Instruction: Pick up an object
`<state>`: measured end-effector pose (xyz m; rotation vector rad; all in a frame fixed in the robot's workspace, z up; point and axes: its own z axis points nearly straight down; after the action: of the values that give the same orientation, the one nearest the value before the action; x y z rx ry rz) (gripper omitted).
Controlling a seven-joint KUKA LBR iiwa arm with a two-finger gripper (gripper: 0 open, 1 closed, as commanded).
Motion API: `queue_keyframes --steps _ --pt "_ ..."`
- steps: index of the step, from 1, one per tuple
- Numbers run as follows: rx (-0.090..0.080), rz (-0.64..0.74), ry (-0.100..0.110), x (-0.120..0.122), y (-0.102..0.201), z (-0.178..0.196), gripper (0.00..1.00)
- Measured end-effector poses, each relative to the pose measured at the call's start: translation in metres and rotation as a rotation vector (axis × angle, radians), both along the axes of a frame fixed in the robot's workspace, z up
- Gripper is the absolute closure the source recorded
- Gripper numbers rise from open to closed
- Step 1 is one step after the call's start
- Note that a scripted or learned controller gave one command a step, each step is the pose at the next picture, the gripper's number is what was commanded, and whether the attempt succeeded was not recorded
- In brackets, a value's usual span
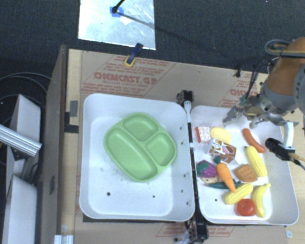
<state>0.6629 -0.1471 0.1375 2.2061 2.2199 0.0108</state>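
Toy food filled the right-hand white plastic bin (288, 208), and any piece of it would have served the task. Nearest the camera sat a round red tomato (246, 207), touching a pale yellow banana (261, 199) and a second yellow piece, curved, (239, 193) just to its left. Behind these lay an orange carrot (225, 175) running slantwise, a purple bunch of grapes (208, 170) on its left and a tan waffle-like square (246, 173) on its right. Further back came a yellow corn cob (256, 160), a small printed carton (222, 150), a pale yellow lump (220, 134), a red-and-white wrapped piece (202, 133) and a red sausage (253, 140), its long axis slanting from far left to near right.

At the far rim hung the two-finger gripper (246, 117) of the grey arm, fingers spread apart with nothing between them. The sausage and the pale lump lay just nearer than it, so I judge a short drop toward the camera would have reached either. The pile was crowded, with pieces touching, which risked a pinch on two things at once.

In the left white bin (87, 203) sat a green three-part plastic plate (140, 146), well apart from the gripper
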Motion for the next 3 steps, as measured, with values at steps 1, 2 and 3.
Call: queue_keyframes --steps 1,2,3 --pt "0.004 0.003 0.011 0.007 0.061 -0.029 0.0" --pt "0.007 -0.009 -0.004 -0.035 0.006 -0.047 0.0" --pt "0.006 -0.005 0.001 -0.017 -0.038 -0.046 0.0"
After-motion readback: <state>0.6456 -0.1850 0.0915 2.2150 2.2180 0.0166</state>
